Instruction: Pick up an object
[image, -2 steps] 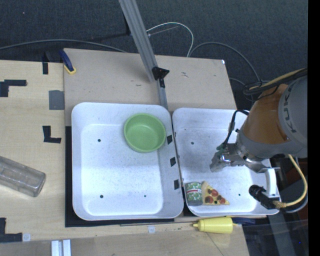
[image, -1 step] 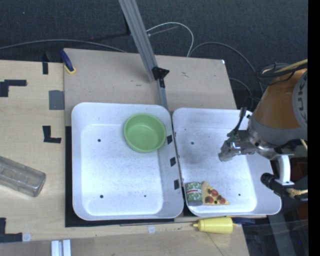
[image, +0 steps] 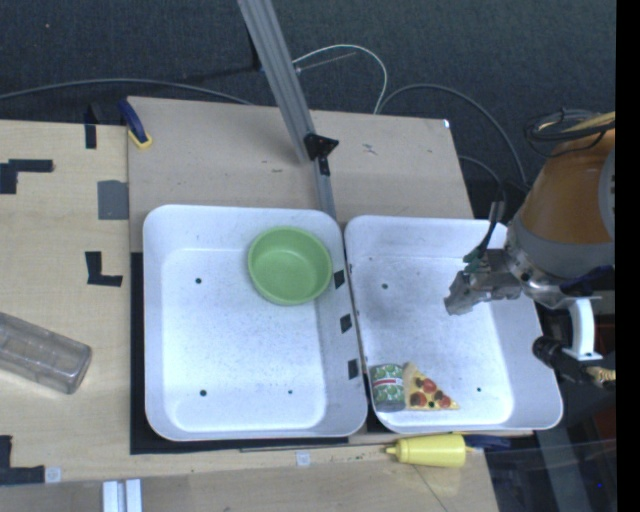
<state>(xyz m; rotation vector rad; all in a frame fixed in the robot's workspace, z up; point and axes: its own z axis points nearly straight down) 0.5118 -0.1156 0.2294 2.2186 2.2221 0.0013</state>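
A green bowl (image: 289, 265) sits upright at the back right of the left bin (image: 180, 330). In the right bin (image: 500, 400), at its front left corner, lie a small green-labelled can (image: 387, 386) and a toy pizza slice (image: 429, 392), side by side. My gripper (image: 466, 296) hangs over the right half of the right bin, well behind and to the right of the can and the slice. Its fingers look dark and blurred from above, and I see nothing between them.
A yellow bottle (image: 430, 450) lies on the bench just in front of the right bin. A clear plastic cup (image: 38, 352) lies on its side at far left. A grey metal pole (image: 290, 90) slants down to the bins' shared back edge.
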